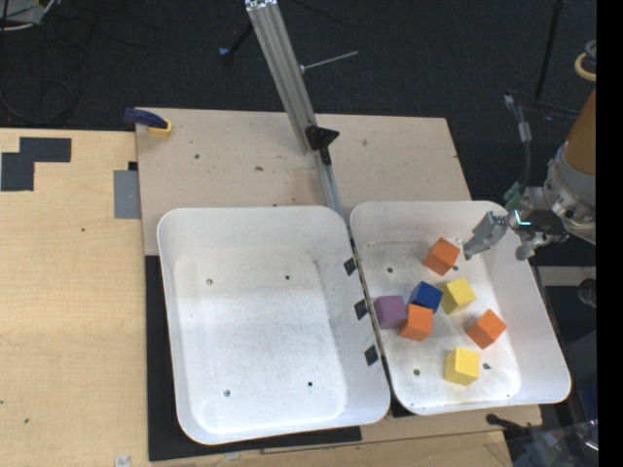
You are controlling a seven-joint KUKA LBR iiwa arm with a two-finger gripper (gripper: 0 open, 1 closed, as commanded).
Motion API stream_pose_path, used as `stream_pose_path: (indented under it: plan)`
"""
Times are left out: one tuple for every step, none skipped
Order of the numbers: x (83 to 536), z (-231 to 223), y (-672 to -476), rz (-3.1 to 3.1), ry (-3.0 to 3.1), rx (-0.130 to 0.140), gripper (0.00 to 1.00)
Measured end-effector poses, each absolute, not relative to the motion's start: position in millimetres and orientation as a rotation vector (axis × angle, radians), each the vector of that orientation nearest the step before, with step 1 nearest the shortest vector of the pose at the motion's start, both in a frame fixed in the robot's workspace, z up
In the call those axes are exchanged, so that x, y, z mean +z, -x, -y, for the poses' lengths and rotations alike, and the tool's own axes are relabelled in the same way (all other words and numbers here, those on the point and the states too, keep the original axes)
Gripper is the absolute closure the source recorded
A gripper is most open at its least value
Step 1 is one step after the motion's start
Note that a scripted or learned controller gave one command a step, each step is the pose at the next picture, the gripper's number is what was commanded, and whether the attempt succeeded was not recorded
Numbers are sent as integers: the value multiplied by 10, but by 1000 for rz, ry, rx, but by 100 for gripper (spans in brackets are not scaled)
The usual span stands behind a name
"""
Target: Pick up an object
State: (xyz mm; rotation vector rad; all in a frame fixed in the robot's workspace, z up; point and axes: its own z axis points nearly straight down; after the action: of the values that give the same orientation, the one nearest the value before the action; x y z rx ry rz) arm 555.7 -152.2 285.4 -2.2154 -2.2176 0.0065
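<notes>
Seven small cubes seen in right bin [545,358]; judged light, rigid; orange cube [442,256] best gripped across flat sides. Claw [506,236] seen spread open, nothing held.

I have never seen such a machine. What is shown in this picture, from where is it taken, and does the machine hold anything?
One camera, fixed above a bench, looks down at a slant. The machine is a robot arm reaching in from the right of the picture. At its end is a gripper, two fingers for grasping, now above the upper right edge of the right bin. Nothing shows between the fingers, so it holds nothing. Two shallow white bins stand side by side. In the right bin lie seven small blocks: three orange, two yellow, one blue block and one purple block. The orange block nearest the gripper lies apart from it. The left bin stands beside it. The arm's job is to pick up an object.
</notes>
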Motion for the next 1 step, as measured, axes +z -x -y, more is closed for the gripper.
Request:
stream_pose_path:
  plan:
    - [2878,1530,-5562,2219,2220,2,0]
